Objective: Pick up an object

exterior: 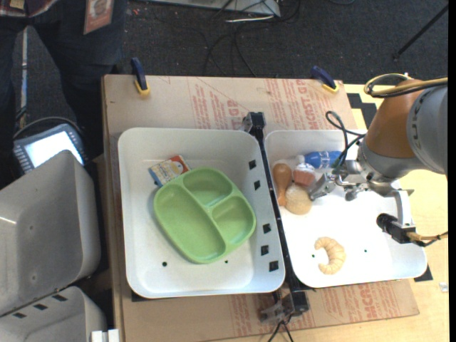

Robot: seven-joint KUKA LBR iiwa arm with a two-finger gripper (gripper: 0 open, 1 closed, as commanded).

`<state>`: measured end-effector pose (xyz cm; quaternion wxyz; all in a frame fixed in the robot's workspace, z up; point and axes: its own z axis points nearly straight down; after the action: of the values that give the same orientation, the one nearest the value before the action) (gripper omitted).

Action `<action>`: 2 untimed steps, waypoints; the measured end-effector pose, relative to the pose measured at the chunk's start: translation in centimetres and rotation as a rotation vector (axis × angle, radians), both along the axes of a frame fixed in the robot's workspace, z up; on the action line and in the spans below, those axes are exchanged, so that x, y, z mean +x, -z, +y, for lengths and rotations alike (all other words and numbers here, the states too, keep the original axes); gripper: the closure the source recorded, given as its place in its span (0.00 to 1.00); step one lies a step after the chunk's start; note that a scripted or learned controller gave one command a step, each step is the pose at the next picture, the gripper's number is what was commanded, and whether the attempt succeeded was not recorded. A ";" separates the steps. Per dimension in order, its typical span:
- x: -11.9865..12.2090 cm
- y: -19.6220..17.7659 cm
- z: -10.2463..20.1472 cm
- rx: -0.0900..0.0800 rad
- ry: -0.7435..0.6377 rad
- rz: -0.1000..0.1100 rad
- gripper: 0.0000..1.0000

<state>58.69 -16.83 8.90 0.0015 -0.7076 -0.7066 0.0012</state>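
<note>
The gripper (320, 187) sits low in the right bin (370, 269), reaching in from the right towards a cluster of small things at the bin's upper left; how far it is open, and whether it has hold of anything, cannot be told from this angle. Its tip is just beside a reddish-pink piece (305, 177), with a blue item (322, 159) just above, a brown egg-shaped piece (283, 174) to the left and a pale round one (298, 202) below. A curved, croissant-like piece (330, 254) lies well apart near the bin's front. In the left bin (142, 262) lie a green divided plate (205, 214) and, beside its upper left rim, a small packet (169, 169).
</note>
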 end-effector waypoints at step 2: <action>-0.1 -6.7 -1.0 -0.003 0.000 -0.010 1.00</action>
<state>58.58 -17.79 15.64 -0.0029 -0.7078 -0.7064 -0.0012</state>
